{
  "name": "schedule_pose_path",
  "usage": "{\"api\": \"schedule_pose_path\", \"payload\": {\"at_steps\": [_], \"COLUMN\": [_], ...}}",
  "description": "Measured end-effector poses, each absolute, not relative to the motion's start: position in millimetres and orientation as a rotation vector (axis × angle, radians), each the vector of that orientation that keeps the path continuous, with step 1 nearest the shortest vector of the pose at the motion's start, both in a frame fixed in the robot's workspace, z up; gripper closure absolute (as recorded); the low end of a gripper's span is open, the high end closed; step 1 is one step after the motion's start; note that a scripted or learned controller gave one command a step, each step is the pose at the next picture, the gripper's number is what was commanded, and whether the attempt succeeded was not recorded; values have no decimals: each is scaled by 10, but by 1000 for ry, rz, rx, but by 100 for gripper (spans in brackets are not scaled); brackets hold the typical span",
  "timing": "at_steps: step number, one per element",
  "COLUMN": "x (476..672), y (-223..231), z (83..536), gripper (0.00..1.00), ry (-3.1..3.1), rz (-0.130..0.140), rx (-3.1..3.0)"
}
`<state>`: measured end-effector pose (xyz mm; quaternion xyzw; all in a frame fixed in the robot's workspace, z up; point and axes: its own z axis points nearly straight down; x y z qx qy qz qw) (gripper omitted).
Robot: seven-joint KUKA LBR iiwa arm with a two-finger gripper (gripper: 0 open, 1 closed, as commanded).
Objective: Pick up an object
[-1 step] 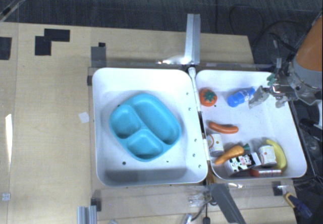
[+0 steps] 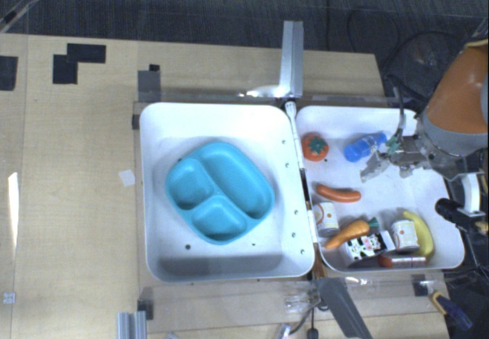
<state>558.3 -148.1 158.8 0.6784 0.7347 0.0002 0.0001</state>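
Observation:
My gripper (image 2: 376, 165) hangs low over the right bin (image 2: 451, 253), in its upper middle part. A blue bottle (image 2: 361, 148) lies just to the upper left of it, touching or nearly touching. A red tomato (image 2: 315, 146) sits further left near the divider. Below it lies an orange-red sausage (image 2: 338, 193). Along the front of the bin are a carrot (image 2: 348, 233), a banana (image 2: 421, 226), a small can (image 2: 404, 236) and a red marker (image 2: 400, 259). I see nothing held.
The left bin (image 2: 164, 253) holds a blue divided plate (image 2: 220, 191). A small white jar (image 2: 327, 216) and a dark packet (image 2: 364, 246) crowd the right bin's front. The arm's orange band (image 2: 462, 93) looms over the bin's right edge.

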Motion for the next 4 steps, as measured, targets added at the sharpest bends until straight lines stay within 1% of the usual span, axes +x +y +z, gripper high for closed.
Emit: {"api": "schedule_pose_path", "payload": {"at_steps": [1, 2, 3, 4], "x": [6632, 6635, 6637, 6532], "y": [-1381, -1372, -1370, -1197], "z": [865, 972, 973, 881], "gripper": [0, 100, 0, 0], "ry": [2147, 2155, 2155, 2233], "rz": [-4, -6, -5, 0], "rx": [2298, 2290, 2289, 2198]}}
